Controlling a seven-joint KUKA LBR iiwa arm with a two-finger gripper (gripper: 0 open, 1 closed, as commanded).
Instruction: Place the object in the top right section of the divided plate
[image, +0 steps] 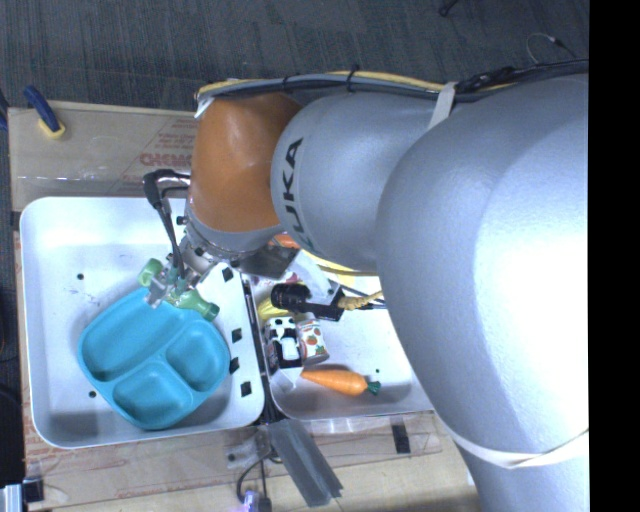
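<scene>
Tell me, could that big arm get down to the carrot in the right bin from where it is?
Probably yes: the carrot lies uncovered near the right bin's front edge, nothing on top, though the gripper is over the blue divided plate.

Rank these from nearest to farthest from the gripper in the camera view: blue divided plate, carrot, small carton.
Measured from the gripper:
1. Blue divided plate, left bin, just below it.
2. Small carton, right bin, near the divider.
3. Carrot, right bin, front edge.

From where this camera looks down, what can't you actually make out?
- Right white bin: mostly covered by the big grey arm.
- Gripper: its fingers blur into a small green object at the blue divided plate's top edge; hold unclear.
- Small printed carton above the orange toy carrot: label too small to read.
</scene>
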